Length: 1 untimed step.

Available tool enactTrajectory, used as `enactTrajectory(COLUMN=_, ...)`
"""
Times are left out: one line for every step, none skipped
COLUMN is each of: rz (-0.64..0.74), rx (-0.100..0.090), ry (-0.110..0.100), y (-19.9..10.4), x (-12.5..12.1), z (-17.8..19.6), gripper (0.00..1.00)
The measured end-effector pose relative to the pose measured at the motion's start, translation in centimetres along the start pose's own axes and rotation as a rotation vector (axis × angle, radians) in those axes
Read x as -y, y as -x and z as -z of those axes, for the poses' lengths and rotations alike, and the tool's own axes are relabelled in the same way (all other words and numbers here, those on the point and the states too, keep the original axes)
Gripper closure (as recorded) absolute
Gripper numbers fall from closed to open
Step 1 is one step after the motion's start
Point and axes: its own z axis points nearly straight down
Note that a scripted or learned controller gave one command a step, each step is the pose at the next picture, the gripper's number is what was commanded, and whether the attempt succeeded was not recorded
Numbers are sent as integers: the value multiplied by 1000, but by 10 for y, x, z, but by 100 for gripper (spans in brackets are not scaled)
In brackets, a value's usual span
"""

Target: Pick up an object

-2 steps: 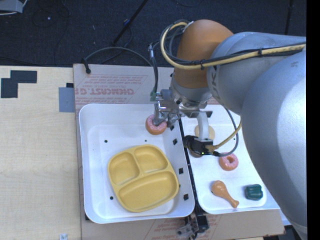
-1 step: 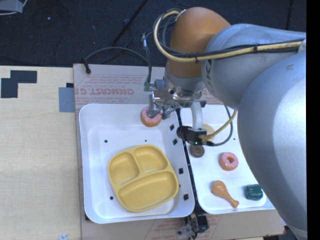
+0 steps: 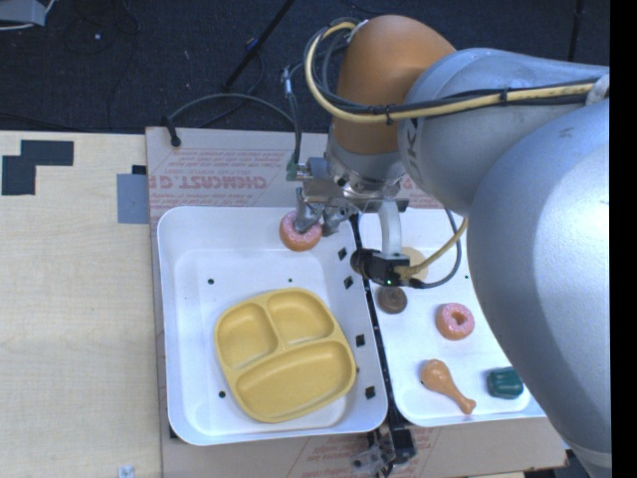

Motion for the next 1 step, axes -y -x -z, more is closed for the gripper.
enactTrajectory(rz=2, rx=0, ry=0, y=-1, x=0, z=0, gripper=0)
